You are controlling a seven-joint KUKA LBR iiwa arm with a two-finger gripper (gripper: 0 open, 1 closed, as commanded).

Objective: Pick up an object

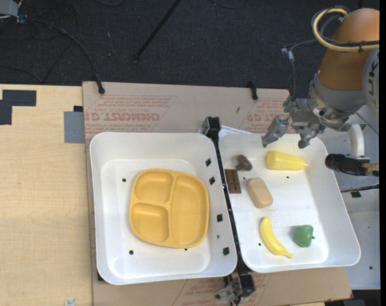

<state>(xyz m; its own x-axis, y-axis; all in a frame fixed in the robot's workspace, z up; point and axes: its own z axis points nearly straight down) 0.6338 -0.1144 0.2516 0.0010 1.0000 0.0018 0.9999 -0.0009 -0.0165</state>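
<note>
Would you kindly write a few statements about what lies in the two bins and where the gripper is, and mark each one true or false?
1. The yellow divided plate lies in the left bin. True.
2. The banana lies on the plate. False: it lies in the right bin, beside the green pepper.
3. The gripper holds the tan block. False: its fingers are open above the yellow wedge, with nothing between them.
4. A small brown object lies near the divider between the bins. True.
</note>
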